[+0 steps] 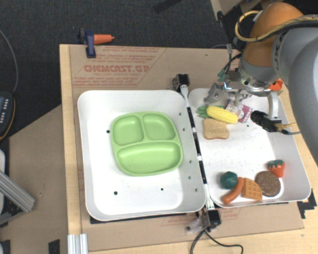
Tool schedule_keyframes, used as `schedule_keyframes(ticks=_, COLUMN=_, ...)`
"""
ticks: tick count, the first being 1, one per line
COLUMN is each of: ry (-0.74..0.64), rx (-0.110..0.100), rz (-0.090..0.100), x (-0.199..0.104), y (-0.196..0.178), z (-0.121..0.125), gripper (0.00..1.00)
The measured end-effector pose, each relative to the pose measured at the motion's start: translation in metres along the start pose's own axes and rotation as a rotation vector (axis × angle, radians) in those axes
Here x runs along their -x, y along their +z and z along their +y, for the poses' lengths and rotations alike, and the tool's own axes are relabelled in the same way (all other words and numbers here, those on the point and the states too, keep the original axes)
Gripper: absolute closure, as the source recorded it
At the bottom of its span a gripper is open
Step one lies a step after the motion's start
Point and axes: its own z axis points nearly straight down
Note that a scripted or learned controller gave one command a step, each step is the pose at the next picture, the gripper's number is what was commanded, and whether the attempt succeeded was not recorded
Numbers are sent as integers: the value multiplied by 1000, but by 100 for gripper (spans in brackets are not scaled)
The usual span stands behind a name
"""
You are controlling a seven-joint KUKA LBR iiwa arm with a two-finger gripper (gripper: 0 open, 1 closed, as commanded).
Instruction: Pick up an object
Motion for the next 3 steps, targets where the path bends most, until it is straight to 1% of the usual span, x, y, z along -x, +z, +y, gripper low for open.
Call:
schedule_keyframes(ticks=1, ry=6, rx=-13, rz=2, x=4, y=48, z=-19, gripper=0)
schedule_keyframes(ticks=2, ry=6, rx=-11, rz=2, x=7, y=46, z=-34, gripper=0)
schedule_keyframes(ticks=3, ry=5, rx=-7, rz=1, x=6, y=35, z=-33, gripper=100)
